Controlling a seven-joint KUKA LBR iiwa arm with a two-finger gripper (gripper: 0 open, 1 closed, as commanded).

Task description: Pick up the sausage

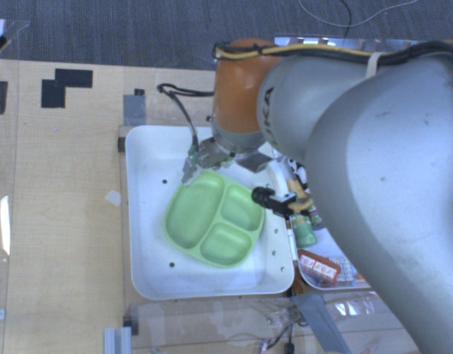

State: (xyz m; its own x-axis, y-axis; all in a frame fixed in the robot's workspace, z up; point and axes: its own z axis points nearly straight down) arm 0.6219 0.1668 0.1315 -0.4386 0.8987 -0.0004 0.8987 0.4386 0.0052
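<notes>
While reaching in from three o'clock, covers nearly the whole right half of the view with the grey arm [374, 161], orange band [237, 87] at the twelve o'clock end, just above the wrist. Beneath it all, the pale wooden bench [57, 220], with black tape marks [68, 87] near eleven o'clock. At the centre of the bench: the left bin [142, 220], white, shallow, open to view. Just beside it at three o'clock: the right bin [331, 286], mostly hidden under the arm, a strip near five o'clock visible. Inside the left bin, toward its three o'clock wall: a green divided tray [212, 220], three compartments, lying flat and turned askew. At the tray's eleven o'clock rim: the gripper [191, 167], pointing down toward seven o'clock, close over the rim or touching it, cannot tell which. Open or clenched, cannot tell either. In the right bin's visible strip: a red and white packet [319, 268], and at eleven o'clock of it a small green bottle-like thing [304, 231]. Above that, a cluster of small things too crowded to name. As for the sausage, cannot tell where.
</notes>
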